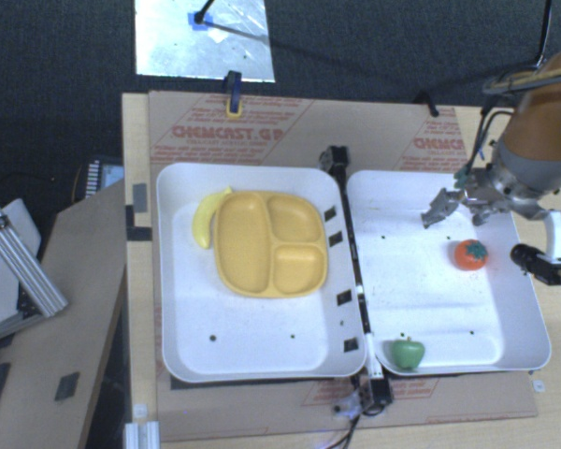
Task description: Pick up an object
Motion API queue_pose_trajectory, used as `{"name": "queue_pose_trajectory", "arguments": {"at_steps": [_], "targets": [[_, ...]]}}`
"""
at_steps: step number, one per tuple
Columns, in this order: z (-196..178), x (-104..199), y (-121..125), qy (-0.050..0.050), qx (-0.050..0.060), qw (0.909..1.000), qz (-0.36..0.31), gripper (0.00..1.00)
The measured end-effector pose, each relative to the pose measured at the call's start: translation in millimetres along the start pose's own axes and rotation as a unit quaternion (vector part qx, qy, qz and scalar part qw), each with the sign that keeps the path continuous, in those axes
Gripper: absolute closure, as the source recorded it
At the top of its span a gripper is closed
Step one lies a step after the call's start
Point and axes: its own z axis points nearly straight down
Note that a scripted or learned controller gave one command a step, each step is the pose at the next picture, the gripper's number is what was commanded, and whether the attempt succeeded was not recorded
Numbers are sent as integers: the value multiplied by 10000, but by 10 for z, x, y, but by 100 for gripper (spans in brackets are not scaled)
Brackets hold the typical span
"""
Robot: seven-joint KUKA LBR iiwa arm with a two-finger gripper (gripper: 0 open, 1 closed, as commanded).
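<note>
Over right bin (505, 344) | pincer (446, 209) seen released, nothing held | tomato (468, 254) judged light, smooth, rollable; best gripped across middle

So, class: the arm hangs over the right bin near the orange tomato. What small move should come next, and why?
Probably a short shift toward the near side, then down. The gripper hovers above the right bin with nothing between its fingers, and the orange tomato lies just beside it, nearer than the green apple at the front rim.
</note>
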Motion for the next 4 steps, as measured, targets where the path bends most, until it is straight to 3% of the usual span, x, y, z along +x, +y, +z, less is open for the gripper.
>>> {"name": "queue_pose_trajectory", "arguments": {"at_steps": [2, 3, 4], "targets": [[1024, 74, 0, 2, 11, 10000, 6, 0], [892, 69, 16, -5, -17, 10000, 8, 100], [252, 25, 42, -9, -33, 10000, -2, 100]]}}
